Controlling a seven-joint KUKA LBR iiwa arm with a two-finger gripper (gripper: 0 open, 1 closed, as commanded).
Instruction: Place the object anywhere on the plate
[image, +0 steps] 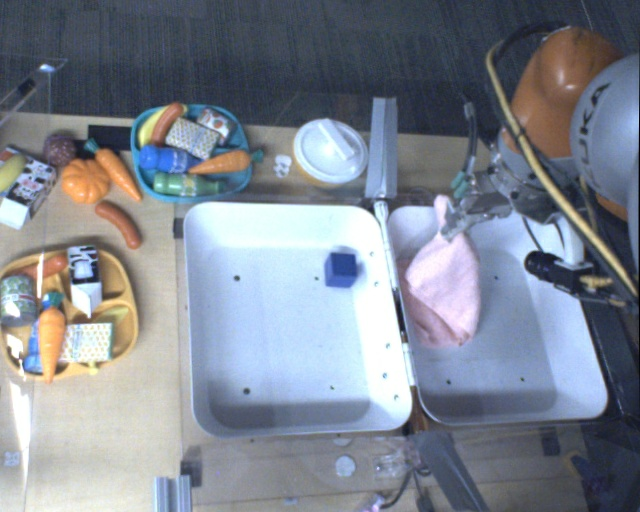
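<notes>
Tabletop (150, 420), light wood, carries two shallow white bins side by side, rims touching down the middle. Left bin (290, 400) has wide bare floor on all sides of its one item; right bin (530, 380) has bare floor along its near and right parts. Grey arm (600, 120) with orange band enters from the right, over the far right corner of the right bin.

Pink cloth (443, 287) lies bunched in the right bin, close to the bin's left wall, its top corner pulled up to a peak. Tool (458, 215) sits at that peak, fingers pinching the cloth's raised corner; rest of cloth rests on the bin floor.

Yellow plate (125, 318) at the tabletop's left edge, crowded with toy food and small boxes, little open surface. Blue bowl (158, 188) of toy food beyond the left bin. White lid (331, 150) just beyond the seam between the bins.

Blue cube (342, 268) sits in the left bin, toward its far right, clear of the walls.
</notes>
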